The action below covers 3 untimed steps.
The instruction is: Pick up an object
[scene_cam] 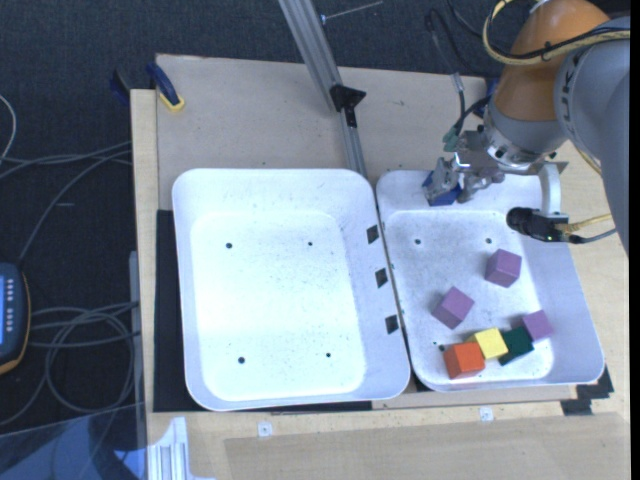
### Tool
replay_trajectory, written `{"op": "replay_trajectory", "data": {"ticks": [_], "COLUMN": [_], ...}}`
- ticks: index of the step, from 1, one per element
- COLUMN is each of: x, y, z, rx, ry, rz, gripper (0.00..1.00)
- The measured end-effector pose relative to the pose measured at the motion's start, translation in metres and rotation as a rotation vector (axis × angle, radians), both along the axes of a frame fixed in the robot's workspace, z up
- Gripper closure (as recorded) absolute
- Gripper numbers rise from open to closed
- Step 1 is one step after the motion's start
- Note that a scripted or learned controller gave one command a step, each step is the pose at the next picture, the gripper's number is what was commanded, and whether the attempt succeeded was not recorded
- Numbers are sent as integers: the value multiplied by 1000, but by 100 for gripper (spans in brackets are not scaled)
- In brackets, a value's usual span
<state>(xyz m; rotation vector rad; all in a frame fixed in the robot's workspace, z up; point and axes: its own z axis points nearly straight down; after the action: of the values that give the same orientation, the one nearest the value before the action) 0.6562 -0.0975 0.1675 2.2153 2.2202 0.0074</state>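
Observation:
The right bin (425, 243) holds several small blocks. Two purple blocks (503, 267) (454, 306) lie near its middle. At the near edge an orange block (463, 359), a yellow block (490, 343) and a green block (516, 343) sit bunched together, with a third purple block (537, 324) just right of them. My gripper (452, 181) hangs over the bin's far left corner, well away from those blocks. A small blue thing (438, 182) shows at its tip; whether it is gripped is unclear.
The left bin (200, 268) lies beside the right one, with black clips along the shared rim. A grey metal bar (320, 58) slants down to the bench behind the bins. The arm and its cables fill the upper right.

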Motion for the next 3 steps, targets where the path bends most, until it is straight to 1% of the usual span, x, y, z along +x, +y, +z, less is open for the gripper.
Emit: {"op": "replay_trajectory", "data": {"ticks": [1, 2, 3], "x": [10, 11, 14], "y": [6, 7, 52], "z": [56, 94, 95], "rx": [0, 0, 1], "ry": [0, 2, 5], "rz": [0, -1, 3], "gripper": [100, 100, 100]}}
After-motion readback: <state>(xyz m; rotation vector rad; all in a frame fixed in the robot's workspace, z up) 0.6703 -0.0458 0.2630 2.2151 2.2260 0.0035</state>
